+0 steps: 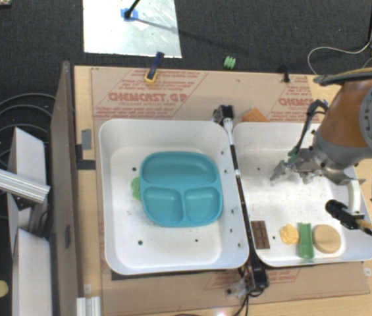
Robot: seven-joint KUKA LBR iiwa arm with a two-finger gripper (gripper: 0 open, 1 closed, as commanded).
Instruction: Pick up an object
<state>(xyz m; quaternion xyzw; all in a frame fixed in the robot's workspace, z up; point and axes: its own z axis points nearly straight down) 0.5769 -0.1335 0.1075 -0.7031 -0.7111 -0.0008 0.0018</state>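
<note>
My gripper (282,170) hangs low over the middle of the right bin (265,143), with bare white floor under it and nothing visible in it. Along that bin's front edge lie a brown ridged block (259,234), a small yellow piece (290,234), a green bar (304,241) and a tan round object (328,239). These lie well in front of the gripper, toward the near wall. In the left bin (116,176) sits a blue divided plate (180,188), with a small green thing (135,188) peeking out from under its left edge.
A black divider rail (237,176) runs between the two bins. An orange scrap (255,116) lies on the cardboard behind the right bin. The arm (357,120) comes in over the right bin's back right corner.
</note>
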